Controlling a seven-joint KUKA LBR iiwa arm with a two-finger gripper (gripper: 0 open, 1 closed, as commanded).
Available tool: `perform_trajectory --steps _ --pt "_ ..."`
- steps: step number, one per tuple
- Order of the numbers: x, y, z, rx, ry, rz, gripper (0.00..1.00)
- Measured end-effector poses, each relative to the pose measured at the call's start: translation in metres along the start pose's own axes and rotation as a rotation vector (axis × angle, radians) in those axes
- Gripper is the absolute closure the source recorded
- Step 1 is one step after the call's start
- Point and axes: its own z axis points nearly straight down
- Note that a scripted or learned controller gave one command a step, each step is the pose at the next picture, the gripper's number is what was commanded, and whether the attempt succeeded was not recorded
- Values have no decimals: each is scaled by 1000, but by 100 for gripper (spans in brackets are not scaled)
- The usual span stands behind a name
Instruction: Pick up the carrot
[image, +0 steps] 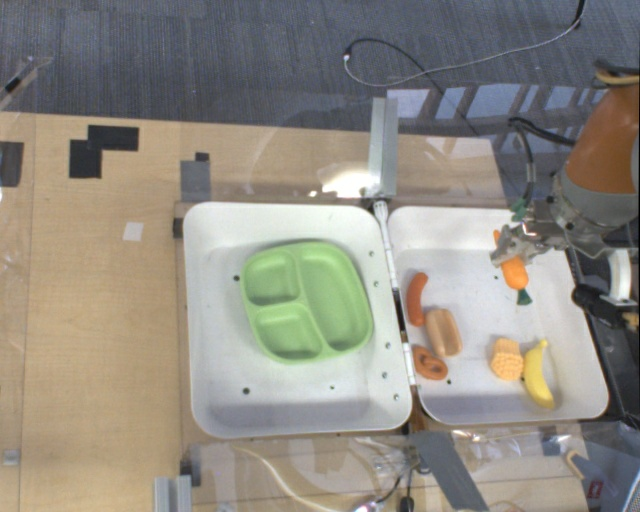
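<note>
The wooden counter (90, 300) is carrying two white bins under a grey carpeted floor. In the right bin (470, 400), nearest, a banana (538, 373), a corn piece (506, 359), a hot dog bun (443, 331) and a red sausage (416, 296) are lying. Farther back, the carrot (515, 274) is sitting directly under the tool (520, 245). The grasp seems to be in progress; I cannot tell how far the tool is open. Next it needs a firm closing, then a lift. The arm is reaching in from the right, wrist bending downward.
</note>
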Motion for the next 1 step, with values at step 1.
perform_trajectory --steps 1 --pt "6 16 -85 2 0 439 100"
